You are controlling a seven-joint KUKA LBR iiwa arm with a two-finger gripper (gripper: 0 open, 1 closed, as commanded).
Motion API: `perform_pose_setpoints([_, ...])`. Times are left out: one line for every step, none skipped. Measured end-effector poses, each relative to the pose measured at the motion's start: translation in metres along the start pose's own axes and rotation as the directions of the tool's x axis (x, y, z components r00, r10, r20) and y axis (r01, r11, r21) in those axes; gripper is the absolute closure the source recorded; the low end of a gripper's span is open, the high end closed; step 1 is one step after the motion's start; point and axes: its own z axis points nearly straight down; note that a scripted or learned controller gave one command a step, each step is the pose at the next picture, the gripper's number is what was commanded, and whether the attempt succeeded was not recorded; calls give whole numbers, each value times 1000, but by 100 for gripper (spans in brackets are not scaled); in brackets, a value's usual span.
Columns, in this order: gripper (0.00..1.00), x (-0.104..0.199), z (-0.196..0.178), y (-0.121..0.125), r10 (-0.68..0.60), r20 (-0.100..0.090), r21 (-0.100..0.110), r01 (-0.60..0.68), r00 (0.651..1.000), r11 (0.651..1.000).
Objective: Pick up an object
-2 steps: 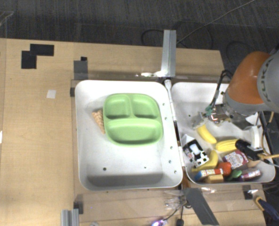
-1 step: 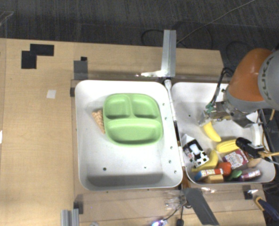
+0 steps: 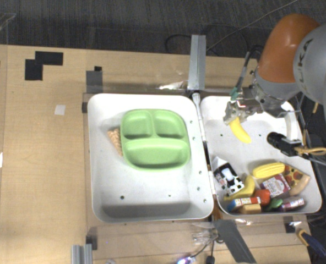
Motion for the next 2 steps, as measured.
perform_pose_setpoints([100, 22, -13, 4, -41, 1, 1, 41, 999, 999])
perform_pose_setpoints([100, -15, 12, 5, -67, 0, 2, 67, 998, 998])
